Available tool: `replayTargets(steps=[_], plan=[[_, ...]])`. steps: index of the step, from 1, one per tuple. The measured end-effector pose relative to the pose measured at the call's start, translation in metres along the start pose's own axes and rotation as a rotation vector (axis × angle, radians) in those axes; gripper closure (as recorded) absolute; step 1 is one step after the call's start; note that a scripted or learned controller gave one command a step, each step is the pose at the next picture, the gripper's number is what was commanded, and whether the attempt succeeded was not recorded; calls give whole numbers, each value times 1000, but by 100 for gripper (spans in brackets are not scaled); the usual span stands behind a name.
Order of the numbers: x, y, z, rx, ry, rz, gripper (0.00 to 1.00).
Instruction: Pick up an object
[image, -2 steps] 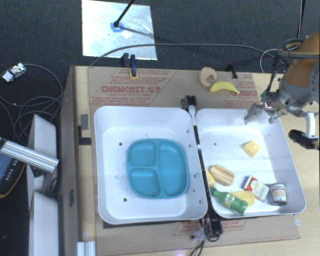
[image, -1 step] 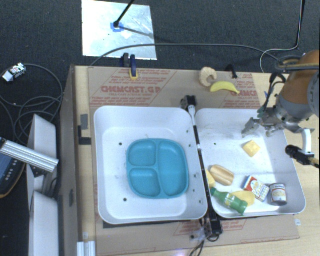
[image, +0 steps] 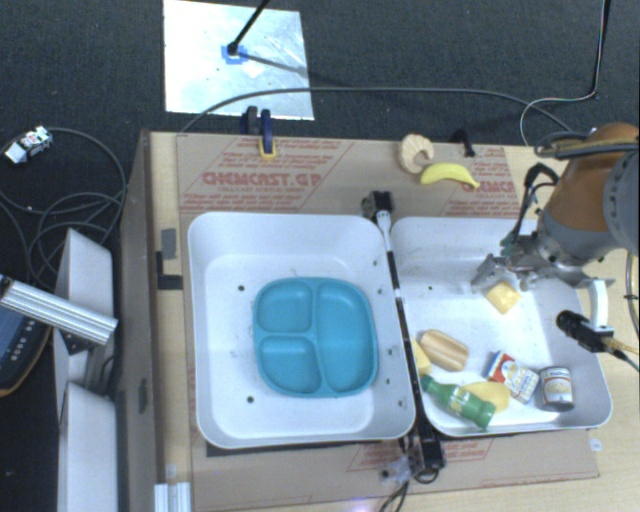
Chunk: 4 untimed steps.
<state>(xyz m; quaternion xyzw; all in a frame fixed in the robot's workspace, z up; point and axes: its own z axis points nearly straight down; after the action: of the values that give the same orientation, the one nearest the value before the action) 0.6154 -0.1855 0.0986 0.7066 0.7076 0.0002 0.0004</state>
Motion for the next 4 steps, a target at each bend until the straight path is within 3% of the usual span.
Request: replayTargets(steps=[1, 2, 3, 4], plan=[[42, -1, 10, -11, -4, -3, 0], [-6, 20, -56, -4, -2, 0, 0], [8, 5, 15, 0, 0, 1, 0], [0, -10, 14, 0, 0, 0, 0]])
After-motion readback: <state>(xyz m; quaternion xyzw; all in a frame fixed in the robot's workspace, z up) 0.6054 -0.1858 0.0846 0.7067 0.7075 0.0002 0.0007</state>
